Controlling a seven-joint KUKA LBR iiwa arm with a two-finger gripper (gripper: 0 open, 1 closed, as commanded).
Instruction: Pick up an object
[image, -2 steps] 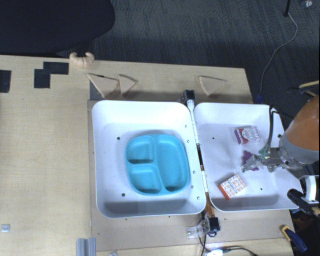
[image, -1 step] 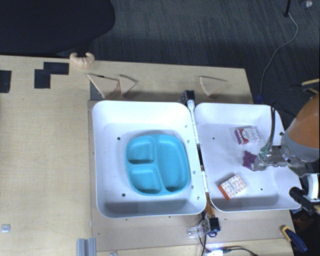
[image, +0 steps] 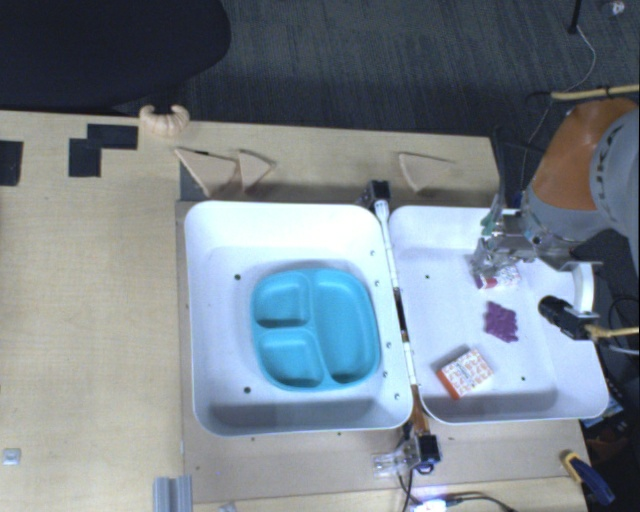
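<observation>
The small crumpled purple object (image: 501, 321) lies near the middle of the right-hand shallow white bin (image: 440, 395). It looks soft and light, likely to give under a pinch, so a grip across its bunched middle seems best. Toward the front of that bin from it lies a small red-and-white printed box (image: 465, 373), stiff-looking and flat-sided, easiest to take across its narrow sides. Toward the back from the purple object, the end effector (image: 494, 262) hangs low over the bin; whether it is spread or closed cannot be told. Left of that bin, the other white bin (image: 210, 300) holds a blue three-compartment plastic tray (image: 315, 327).
</observation>
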